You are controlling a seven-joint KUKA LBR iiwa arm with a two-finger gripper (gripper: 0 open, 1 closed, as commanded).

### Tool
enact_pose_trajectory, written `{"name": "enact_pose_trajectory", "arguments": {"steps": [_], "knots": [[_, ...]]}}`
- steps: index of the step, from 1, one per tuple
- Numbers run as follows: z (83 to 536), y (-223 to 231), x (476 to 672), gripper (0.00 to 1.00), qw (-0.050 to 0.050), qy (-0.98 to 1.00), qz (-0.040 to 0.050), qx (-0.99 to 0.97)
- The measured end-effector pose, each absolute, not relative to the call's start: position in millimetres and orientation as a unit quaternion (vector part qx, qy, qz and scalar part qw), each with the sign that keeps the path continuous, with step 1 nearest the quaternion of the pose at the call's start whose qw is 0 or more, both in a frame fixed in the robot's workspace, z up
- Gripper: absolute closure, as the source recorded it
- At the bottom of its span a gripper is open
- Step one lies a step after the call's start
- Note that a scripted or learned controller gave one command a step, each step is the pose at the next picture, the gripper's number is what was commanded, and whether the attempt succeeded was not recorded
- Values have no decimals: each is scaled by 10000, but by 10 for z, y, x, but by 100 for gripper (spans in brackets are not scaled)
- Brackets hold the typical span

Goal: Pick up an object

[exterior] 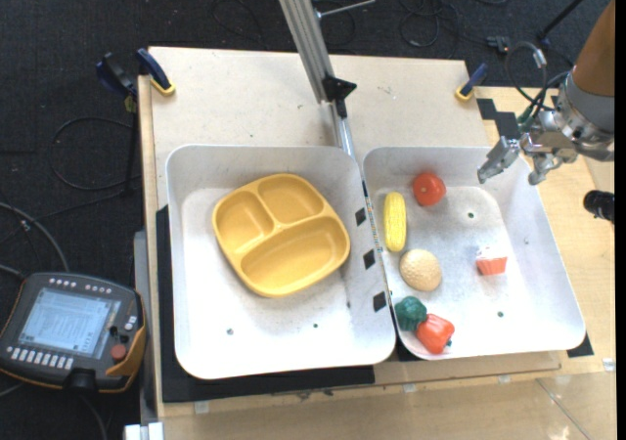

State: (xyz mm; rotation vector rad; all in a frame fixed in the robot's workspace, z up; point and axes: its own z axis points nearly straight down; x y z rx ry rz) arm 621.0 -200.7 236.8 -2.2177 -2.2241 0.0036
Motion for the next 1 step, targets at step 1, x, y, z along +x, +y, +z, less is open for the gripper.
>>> {"name": "enact_pose_trajectory", "arguments": {"steps": [1], "knots": [[2368, -2007, 6210, 0, 2, -7081, 12, -7061]]}}
